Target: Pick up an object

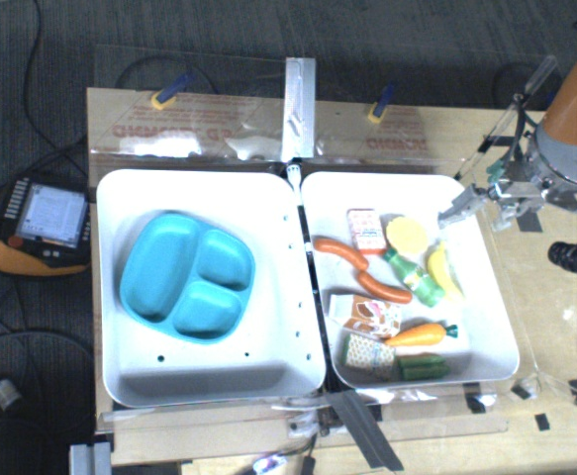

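Two white bins sit side by side on the bench. The left bin (pixel 110 265) carries a blue divided tray (pixel 187 275), prob. a drop spot kept apart from the clutter. The right bin (pixel 496 295) has the toy food, crowded toward its middle, so any pick means working betw. neighbours.

Arm (pixel 565 117) reaches in from the right. Its gripper (pixel 486 198) hangs over the right bin's far right corner, above the rim, nothing visibly in it; open or closed, can't tell from this angle.

Pick candidates, big to small:
- carrot (pixel 419 334), near edge, beside a dark green item (pixel 422 367).
- two sausages (pixel 339 252), lying diag.
- banana (pixel 442 270), just beside a green bottle (pixel 414 274).
- yellow round piece (pixel 406 235), closest to gripper, likely easiest target.
- small carton (pixel 364 228).
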Robot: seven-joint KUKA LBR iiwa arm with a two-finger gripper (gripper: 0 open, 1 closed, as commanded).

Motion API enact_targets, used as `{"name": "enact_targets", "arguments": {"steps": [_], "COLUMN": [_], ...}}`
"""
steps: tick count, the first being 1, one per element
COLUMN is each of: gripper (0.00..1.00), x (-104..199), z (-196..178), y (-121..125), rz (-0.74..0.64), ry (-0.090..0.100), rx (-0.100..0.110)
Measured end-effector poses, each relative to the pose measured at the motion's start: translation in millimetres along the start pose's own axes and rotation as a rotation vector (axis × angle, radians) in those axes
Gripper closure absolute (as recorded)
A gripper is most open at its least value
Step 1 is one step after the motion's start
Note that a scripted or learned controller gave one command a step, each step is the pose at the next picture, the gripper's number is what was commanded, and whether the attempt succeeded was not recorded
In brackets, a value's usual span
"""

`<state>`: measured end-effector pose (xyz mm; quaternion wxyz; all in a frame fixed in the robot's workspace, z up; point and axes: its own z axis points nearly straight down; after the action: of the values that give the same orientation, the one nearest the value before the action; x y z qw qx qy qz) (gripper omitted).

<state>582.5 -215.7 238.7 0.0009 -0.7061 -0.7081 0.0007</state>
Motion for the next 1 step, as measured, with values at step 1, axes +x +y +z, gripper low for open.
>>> {"name": "enact_targets", "arguments": {"steps": [1], "gripper": [0.0], "x": [0.8], "z": [134.6], "y": [9.1], "rz": [0.044], "ry": [0.01], "rx": [0.005]}}
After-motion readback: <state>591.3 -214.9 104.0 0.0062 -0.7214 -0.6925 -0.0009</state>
